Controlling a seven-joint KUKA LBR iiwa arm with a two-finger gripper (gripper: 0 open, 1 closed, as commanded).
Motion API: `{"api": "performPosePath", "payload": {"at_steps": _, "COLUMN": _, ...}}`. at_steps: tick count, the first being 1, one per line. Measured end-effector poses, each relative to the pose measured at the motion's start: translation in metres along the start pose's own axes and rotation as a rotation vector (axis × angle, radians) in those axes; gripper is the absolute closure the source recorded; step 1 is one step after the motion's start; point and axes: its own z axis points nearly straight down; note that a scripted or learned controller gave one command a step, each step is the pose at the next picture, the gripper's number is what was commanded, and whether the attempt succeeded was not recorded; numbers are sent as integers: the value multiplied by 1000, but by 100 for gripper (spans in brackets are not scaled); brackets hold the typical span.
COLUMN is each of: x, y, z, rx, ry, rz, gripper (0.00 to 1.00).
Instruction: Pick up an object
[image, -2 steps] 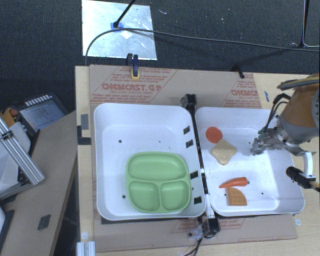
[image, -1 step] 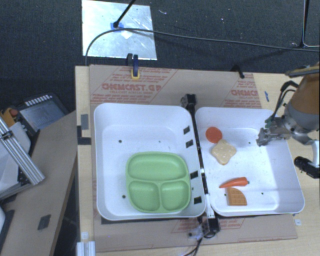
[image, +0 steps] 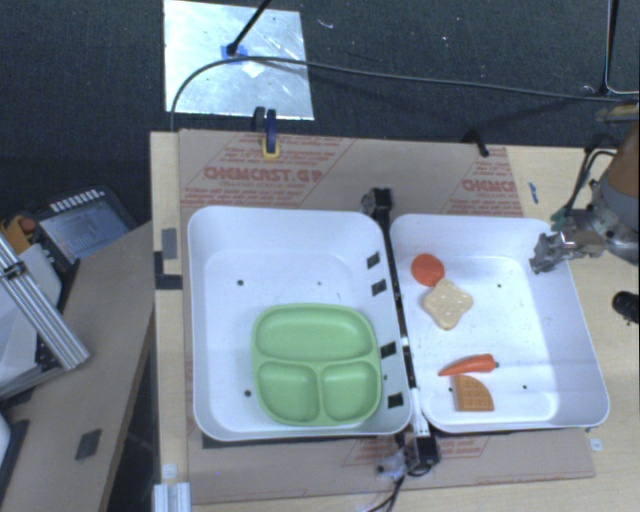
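Bright, even light from overhead. Glare flares off the foil sheet (image: 238, 58) at eleven o'clock, the white bins (image: 290, 240) look slightly washed out, shadows are soft, and fine detail is a little grainy.

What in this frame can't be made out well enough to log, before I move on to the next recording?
- Tool, camera view: small and blurred at the right bin's rim, so its state is unreadable.
- Arm, camera view: cut off by the right edge above the wrist.
- Orange wedge-shaped item, camera view: too small to identify; whether the carrot touches it is unclear.
- Green tray, camera view: its near rim merges with the left bin's wall.
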Motion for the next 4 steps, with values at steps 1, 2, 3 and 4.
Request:
{"api": "performPosePath", "payload": {"at_steps": 1, "x": 0, "y": 1, "z": -21, "rx": 4, "ry": 2, "rz": 0, "gripper": 100}}
{"api": "performPosePath", "payload": {"at_steps": 2, "x": 44, "y": 9, "z": -18, "rx": 7, "ry": 4, "rz": -3, "gripper": 100}}
{"api": "performPosePath", "payload": {"at_steps": 3, "x": 100, "y": 10, "z": -29, "rx": 6, "ry": 5, "rz": -4, "gripper": 100}}
{"api": "performPosePath", "payload": {"at_steps": 4, "x": 148, "y": 6, "z": -35, "rx": 7, "ry": 5, "rz": -3, "gripper": 100}}
